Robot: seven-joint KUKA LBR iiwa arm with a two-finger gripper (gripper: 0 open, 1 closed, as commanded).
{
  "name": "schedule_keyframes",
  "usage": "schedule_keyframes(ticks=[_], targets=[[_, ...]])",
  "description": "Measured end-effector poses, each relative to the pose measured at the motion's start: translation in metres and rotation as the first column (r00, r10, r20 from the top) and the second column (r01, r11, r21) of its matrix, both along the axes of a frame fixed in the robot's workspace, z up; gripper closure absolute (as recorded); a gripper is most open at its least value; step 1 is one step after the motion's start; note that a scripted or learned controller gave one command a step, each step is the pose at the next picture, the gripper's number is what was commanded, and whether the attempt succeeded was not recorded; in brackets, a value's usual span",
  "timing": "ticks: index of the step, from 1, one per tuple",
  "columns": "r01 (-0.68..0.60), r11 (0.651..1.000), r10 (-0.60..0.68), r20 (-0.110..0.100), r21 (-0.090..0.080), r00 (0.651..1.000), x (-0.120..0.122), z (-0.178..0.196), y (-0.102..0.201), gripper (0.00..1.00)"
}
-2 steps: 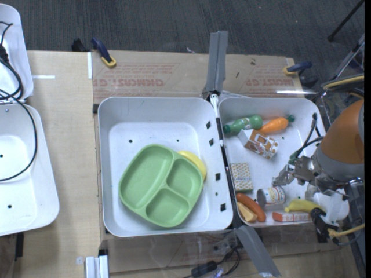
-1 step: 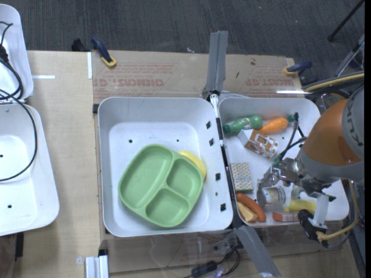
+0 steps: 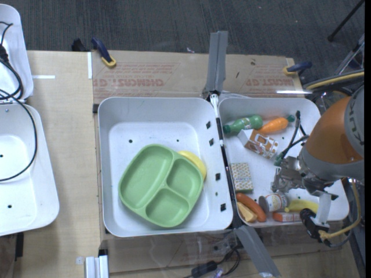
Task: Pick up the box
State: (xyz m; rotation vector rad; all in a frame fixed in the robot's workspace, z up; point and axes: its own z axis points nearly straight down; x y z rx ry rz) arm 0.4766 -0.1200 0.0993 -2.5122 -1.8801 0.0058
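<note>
Small patterned box [image 3: 242, 176] lying flat in the right bin [image 3: 261, 98], tight against the wall at its 9 o'clock. Nothing on top of it, top face fully exposed. Red sausage [image 3: 250, 206] just beside at 5 o'clock, orange-and-white snack packet [image 3: 262, 144] near at 1 o'clock, small can [image 3: 273, 202] a little further out at 4 o'clock.

Gripper [image 3: 284, 178] hanging at the box's 3 o'clock, near but apart, nothing visibly held. Open or closed: cannot tell from up here, too much dark hardware and cable in the way.

Probably the approach step, then, with the lift not yet begun. To do it well: slide across toward 9 o'clock until centred over the top face, then straight down. Best to close along the 12-to-6 line, across the two short ends, since the 9 o'clock side looks too close to the bin wall for anything to slip in. Worth opening wide before descending, and keeping clear of the sausage at the lower corner. Lift vertically, no dragging.

Main risks, by the look of it: clipping the wall, or nudging the light box sideways instead of clamping it.

Further out at 12 o'clock, a green bottle [image 3: 243, 123] and a carrot [image 3: 273, 124], well clear. Green plate [image 3: 162, 185] over in the left bin [image 3: 151, 101], no concern.
</note>
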Motion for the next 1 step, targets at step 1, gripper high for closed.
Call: schedule_keyframes(ticks=[1], targets=[[0.001, 1.000, -0.001, 0.000, 0.000, 1.000, 0.0000, 0.0000, -0.0001, 0.00]])
